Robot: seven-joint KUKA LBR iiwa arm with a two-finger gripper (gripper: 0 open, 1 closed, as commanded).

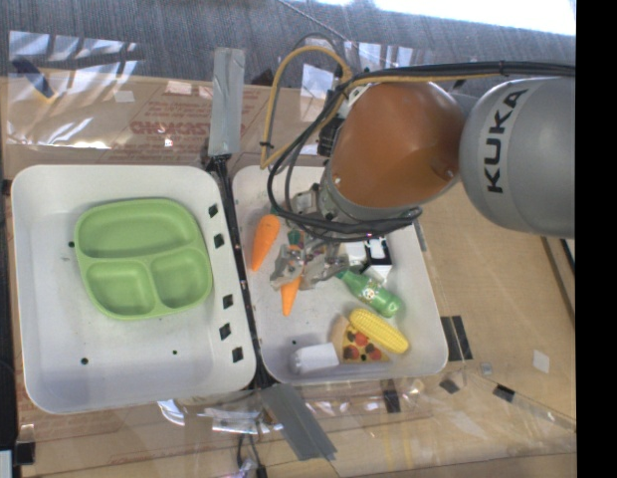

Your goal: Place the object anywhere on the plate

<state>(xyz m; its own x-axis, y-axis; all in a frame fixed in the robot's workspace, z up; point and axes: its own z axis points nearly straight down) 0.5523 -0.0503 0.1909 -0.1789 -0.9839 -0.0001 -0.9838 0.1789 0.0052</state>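
- Gripper (307, 265) sits low in the right bin (425, 297), between two carrots (264, 241); jaw state and hold cannot be told (wrist blocks view).
- Green plate (141, 257) waits in the left bin (40, 297), ready to receive.

Two bins side by side on the surface (508, 297)
Plate (142, 257) in left bin (50, 366); right bin (428, 352) holds carrot (264, 241), bottle (369, 290), corn (378, 331), pizza (356, 348) beside corn
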